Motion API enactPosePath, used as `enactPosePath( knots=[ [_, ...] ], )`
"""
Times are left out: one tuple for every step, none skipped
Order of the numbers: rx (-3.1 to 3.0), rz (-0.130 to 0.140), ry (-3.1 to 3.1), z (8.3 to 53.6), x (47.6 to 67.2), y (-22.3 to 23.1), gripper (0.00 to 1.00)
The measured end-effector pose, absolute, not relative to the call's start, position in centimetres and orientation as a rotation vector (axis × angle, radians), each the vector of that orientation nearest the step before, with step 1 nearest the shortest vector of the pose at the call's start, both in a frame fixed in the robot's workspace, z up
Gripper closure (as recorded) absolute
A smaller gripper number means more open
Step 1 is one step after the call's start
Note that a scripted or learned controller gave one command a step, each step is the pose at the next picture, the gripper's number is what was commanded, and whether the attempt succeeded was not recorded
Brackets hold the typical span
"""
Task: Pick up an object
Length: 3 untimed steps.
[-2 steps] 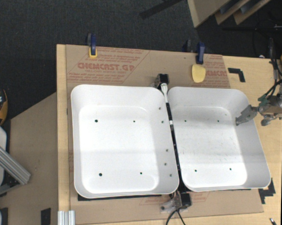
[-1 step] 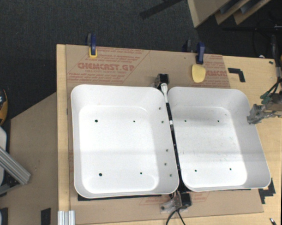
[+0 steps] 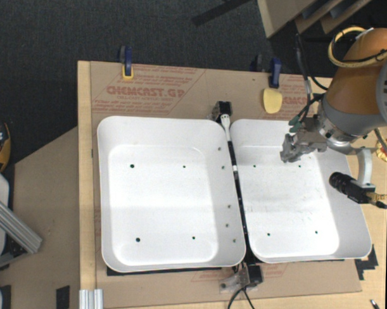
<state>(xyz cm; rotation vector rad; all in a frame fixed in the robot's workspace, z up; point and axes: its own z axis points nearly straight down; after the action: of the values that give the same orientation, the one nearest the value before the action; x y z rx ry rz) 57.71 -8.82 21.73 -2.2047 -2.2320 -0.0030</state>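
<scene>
My gripper (image 3: 294, 151) hangs over the far part of the right bin (image 3: 292, 239), near its back edge, pointing down at the white floor. The grey arm with its orange band (image 3: 365, 52) reaches in from the right. A small pale yellow object (image 3: 272, 100) lies on the brown board behind the right bin, up and left of the gripper and apart from it. I see no object under the gripper.
The left bin (image 3: 116, 199) sits beside the right one, with a black divider strip (image 3: 234, 174) between them. Two blue clamps (image 3: 126, 56) (image 3: 275, 68) hold the board's far edge. Small dark dots mark both bin floors.
</scene>
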Motion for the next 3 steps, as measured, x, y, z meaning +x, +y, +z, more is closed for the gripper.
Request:
enactPosePath(
  knots=[
    [-2.226,-0.011,-2.232,30.7,61.2,-9.1,1.0],
    [-2.223,-0.003,-2.226,31.6,61.3,-9.5,1.0],
    [-2.225,-0.003,-2.224,33.3,61.1,-10.5,1.0]
  ],
)
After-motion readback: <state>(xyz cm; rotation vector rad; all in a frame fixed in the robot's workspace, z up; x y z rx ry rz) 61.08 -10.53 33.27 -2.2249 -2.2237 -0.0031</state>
